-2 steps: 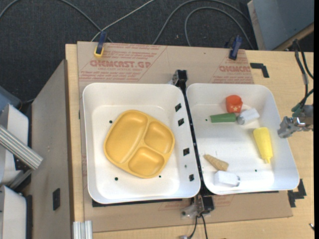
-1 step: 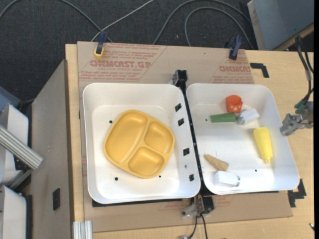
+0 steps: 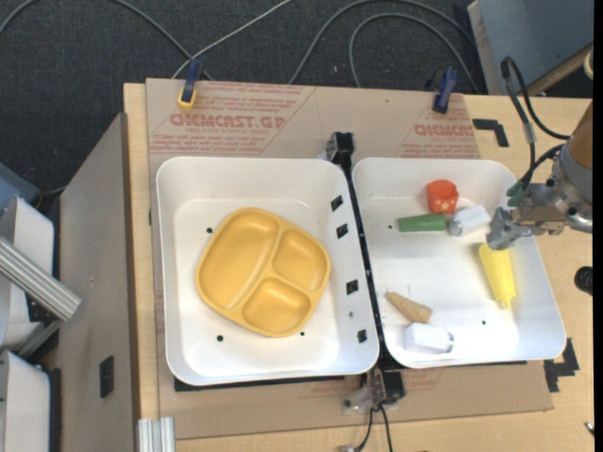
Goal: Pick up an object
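Camera view: the right bin holds a white block, tan cone, yellow corn-like piece, green stick and red lump. The left bin holds a smooth yellow divided tray. The gripper hovers just above the corn; its grip cannot be told.

we see two white bins side by side on a brown board printed with red lettering. the left bin holds a yellow divided plate. two blue clamps grip the board's far edge, and cables trail across dark carpet.
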{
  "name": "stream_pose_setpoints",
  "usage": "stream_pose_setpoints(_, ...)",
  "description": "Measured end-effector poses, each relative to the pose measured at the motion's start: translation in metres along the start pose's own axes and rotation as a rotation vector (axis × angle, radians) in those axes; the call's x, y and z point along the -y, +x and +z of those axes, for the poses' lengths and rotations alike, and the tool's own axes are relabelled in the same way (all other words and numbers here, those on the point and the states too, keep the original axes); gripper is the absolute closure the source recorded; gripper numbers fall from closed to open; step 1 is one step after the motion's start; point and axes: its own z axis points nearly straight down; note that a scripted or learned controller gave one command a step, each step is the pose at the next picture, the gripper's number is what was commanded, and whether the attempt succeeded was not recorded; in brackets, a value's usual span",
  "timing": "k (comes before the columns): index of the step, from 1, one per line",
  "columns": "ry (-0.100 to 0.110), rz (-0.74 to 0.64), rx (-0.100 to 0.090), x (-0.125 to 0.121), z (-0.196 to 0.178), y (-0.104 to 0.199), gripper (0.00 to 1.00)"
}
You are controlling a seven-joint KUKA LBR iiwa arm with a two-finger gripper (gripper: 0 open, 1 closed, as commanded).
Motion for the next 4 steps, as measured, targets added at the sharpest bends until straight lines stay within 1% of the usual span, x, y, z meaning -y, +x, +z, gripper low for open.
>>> stream_pose_setpoints(1,0.002,0.002,0.001,-0.009,0.013,0.045,1.0)
stream_pose_setpoints(2,-0.002,0.0,0.002,-0.016,0.008,0.1,1.0)
stream_pose_setpoints(3,0.004,0.001,0.002,-0.024,0.026,0.151,1.0)
stream_pose_setpoints(4,-0.001,0.0,0.003,-0.027,0.02,0.205,1.0)
